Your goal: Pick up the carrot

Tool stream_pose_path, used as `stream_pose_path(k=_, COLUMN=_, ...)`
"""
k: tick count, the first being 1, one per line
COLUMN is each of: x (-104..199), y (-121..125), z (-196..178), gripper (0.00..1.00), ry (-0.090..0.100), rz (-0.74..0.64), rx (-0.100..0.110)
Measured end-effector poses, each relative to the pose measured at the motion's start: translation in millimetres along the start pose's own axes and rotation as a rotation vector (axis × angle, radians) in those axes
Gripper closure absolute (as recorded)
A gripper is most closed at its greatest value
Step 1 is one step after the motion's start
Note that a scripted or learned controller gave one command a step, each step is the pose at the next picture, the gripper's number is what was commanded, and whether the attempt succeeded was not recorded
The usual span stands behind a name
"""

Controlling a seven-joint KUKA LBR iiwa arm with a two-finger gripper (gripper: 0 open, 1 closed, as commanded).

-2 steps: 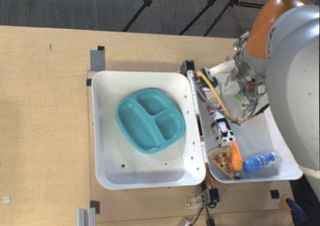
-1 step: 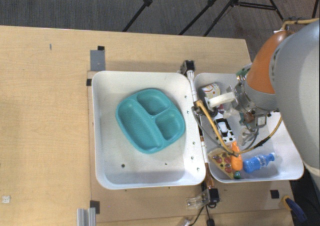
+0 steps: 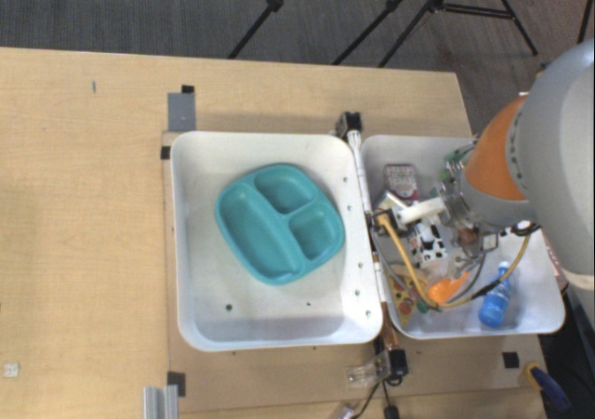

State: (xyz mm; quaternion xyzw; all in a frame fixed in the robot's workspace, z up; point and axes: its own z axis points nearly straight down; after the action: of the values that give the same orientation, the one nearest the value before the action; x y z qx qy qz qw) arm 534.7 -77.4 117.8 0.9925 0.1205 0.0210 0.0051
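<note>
Two white bins sit side by side on the bench (image 3: 84, 222). The left bin (image 3: 195, 315) holds a teal divided plate (image 3: 279, 222) and nothing the task needs. The right bin (image 3: 539, 315) is cluttered, and the arm comes in over it from the right. The end effector (image 3: 437, 236) hangs low over the middle of that bin; wrist and cables block it, so I cannot tell whether it is released or clenched, and nothing reads as grasped. The carrot (image 3: 444, 291) lies on the bin floor just beside the end effector, toward the bin's near wall and lower in frame. Its long axis looks roughly left-right with a slight tilt, though cables partly cover it. A blue bottle (image 3: 495, 307) lies close on the carrot's right. Judgement: the next move needs a short shift toward the near wall, then a descent, gripping across the carrot's narrow width and clear of the bottle.
</note>
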Motion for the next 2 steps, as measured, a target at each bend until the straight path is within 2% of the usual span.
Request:
stream_pose_path(k=1, x=3.5, y=0.6, z=-13.2, gripper=1.00, ry=0.008, rz=-0.002, rx=-0.001)
stream_pose_path(k=2, x=2.7, y=0.0, z=-11.6, gripper=0.00, ry=0.004, rz=-0.003, rx=0.001)
